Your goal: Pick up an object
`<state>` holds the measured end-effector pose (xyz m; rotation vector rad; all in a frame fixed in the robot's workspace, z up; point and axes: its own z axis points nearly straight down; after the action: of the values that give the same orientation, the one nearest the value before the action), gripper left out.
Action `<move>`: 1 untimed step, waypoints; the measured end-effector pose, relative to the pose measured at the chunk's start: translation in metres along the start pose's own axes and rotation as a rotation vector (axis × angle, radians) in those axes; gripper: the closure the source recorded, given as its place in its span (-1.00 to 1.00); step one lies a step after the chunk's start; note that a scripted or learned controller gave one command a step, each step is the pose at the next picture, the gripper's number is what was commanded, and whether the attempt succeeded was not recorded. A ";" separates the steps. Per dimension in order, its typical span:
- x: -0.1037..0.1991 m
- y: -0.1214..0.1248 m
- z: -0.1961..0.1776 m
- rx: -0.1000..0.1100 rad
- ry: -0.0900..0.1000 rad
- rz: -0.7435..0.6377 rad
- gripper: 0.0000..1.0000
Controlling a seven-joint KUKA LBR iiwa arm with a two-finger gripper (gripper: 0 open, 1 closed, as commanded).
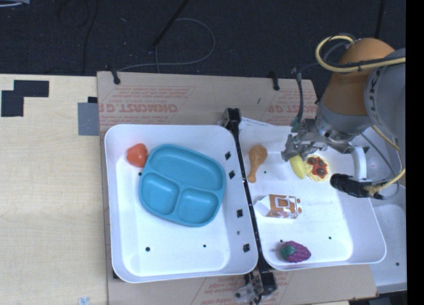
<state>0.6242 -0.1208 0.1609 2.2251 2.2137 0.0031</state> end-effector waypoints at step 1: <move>-0.007 -0.004 -0.047 0.002 0.000 -0.002 1.00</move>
<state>0.6202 -0.1282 0.2078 2.2243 2.2163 0.0009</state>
